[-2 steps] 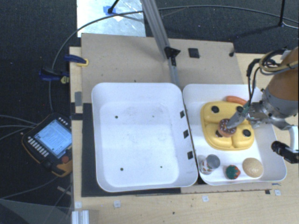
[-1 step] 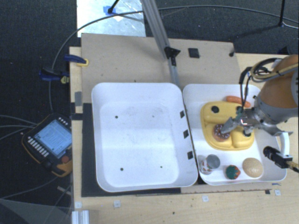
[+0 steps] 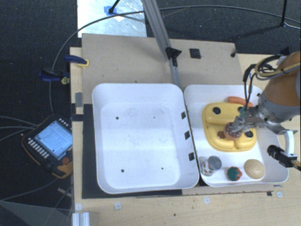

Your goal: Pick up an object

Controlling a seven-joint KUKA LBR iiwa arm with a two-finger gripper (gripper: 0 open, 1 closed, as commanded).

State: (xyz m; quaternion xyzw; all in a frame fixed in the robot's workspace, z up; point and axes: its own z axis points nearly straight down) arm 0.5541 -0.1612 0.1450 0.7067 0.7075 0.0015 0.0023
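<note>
The right bin (image 3: 195, 102) holds a large yellow toy (image 3: 221, 121) with dark dots, an orange carrot-like piece (image 3: 235, 99) behind it, a small grey-and-white can (image 3: 210, 164), a green and red ball (image 3: 234, 173) and a beige egg-shaped object (image 3: 254, 168). My gripper (image 3: 233, 128) reaches in from the right and sits low over the yellow toy's middle, touching or nearly touching a small dark reddish thing there. The fingertips are too small and dark to tell how they stand.
The left bin (image 3: 101, 126) lies beside the right one, their rims meeting at black clips (image 3: 186, 134). A grey pole (image 3: 157, 20) slants in from the top. A teach pendant (image 3: 49, 142) and cables lie off the bench at left.
</note>
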